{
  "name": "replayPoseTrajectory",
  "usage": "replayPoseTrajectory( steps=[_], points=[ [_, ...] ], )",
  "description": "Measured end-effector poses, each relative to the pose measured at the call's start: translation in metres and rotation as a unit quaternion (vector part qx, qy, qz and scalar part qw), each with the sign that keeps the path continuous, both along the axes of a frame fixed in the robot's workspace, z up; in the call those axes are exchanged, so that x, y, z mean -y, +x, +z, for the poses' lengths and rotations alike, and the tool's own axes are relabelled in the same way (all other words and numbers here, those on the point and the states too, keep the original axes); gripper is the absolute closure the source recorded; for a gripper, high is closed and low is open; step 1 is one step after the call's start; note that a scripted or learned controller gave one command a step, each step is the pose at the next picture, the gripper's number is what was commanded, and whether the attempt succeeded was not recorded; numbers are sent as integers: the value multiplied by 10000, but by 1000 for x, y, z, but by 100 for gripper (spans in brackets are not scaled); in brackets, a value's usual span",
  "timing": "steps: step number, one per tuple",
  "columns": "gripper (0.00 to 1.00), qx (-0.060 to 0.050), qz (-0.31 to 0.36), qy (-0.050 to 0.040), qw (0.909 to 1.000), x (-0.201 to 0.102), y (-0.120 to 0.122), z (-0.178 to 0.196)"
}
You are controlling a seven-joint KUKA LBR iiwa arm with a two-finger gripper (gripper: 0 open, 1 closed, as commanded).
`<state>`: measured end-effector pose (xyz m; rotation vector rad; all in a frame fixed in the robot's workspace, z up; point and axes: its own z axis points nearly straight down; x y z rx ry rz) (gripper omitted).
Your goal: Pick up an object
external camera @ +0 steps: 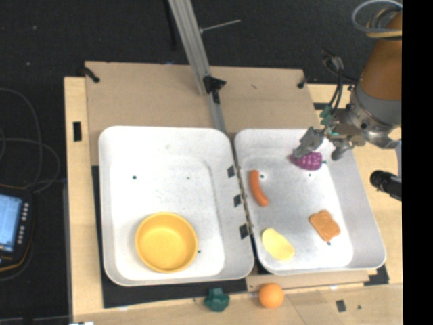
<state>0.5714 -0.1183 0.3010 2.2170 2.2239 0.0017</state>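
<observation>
In the right bin [352, 202], a purple bunch of grapes [306, 160] lies near the back. My gripper [323, 145] hangs just above and slightly right of the grapes. It is open, with one finger [309, 140] over the bunch and the other [336, 149] to its right; nothing is held between them. Also in this bin are an orange sausage-shaped piece [258, 187], a pale yellow piece [277, 244] and an orange-brown block [325, 225].
A yellow bowl [166, 241] sits at the front of the left bin [135, 154]. An orange ball [270, 295] and a small green object [217, 300] lie on the bench in front of the bins. A metal pole [193, 39] rises behind them.
</observation>
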Motion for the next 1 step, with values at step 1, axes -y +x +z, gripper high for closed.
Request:
replayPoseTrajectory(
  steps=[1],
  points=[
    [0,3,-5,2,10000,0,0,0]
  ],
)
